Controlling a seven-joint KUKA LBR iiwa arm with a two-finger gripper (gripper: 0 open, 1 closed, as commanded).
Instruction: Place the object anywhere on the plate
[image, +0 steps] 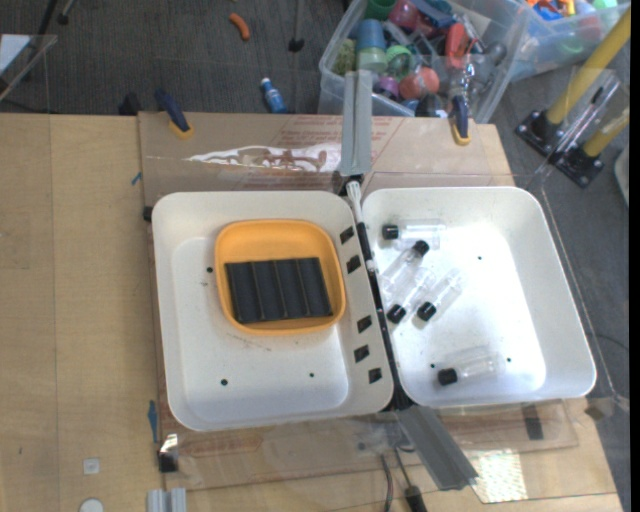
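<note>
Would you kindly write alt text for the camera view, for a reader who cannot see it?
An orange plate holding a black ribbed block sits in the left white bin. The right white bin holds several clear vials with black caps, scattered and lying flat. A crate of colourful toys stands on the floor beyond the bench.

Orange plate (232, 243), black ridged insert (278, 290), white bins (520, 215)

Light brown wooden table (60, 300) carries two shallow white plastic bins side by side: left bin (190, 390), right bin (540, 300), edges touching.
</note>
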